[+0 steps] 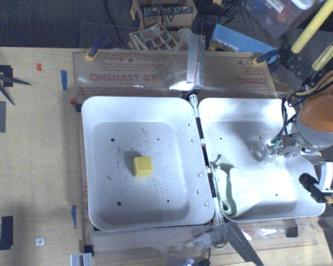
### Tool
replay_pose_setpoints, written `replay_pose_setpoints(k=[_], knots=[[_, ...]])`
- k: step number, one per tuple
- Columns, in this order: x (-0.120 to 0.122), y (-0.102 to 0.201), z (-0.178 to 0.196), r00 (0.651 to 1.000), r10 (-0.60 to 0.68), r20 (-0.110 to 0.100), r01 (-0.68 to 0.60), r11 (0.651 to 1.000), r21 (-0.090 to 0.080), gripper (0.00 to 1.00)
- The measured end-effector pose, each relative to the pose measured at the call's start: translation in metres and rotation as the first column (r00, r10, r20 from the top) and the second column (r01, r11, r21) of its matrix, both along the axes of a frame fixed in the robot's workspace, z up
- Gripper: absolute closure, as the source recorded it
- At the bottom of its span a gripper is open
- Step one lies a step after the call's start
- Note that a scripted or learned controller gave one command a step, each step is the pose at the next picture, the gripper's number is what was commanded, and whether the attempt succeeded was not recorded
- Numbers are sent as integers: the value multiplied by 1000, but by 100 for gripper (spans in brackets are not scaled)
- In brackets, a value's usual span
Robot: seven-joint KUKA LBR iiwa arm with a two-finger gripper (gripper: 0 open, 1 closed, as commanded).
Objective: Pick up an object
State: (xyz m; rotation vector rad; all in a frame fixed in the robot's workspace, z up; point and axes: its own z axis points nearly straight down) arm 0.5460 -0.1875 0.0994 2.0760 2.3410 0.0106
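A small yellow block [143,166] lies near the middle of the left bin [100,115]. A limp white and olive-green strip [227,186] rests against the left wall of the right bin [238,112], near its front. My gripper [265,151] reaches in from the right and hangs low over the middle of the right bin, to the right of the strip and a little further back. It is far from the yellow block. Nothing shows in its grasp.
The arm's orange band [322,112] and wrist cover the right bin's right side. A metal divider [201,148] runs between the bins. A clear plastic sheet [155,73] lies behind them, with cables and boxes beyond the bench.
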Motion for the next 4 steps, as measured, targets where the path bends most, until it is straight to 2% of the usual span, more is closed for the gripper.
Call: replay_pose_setpoints(k=[1,2,3,4], knots=[[23,-26,62,987,-159,-11,159,987,2,100],[12,-16,100,890,-457,-12,457,890,2,100],[-7,17,110,715,-699,-17,699,715,2,100],[0,38,107,430,-903,-14,903,430,1,100]])
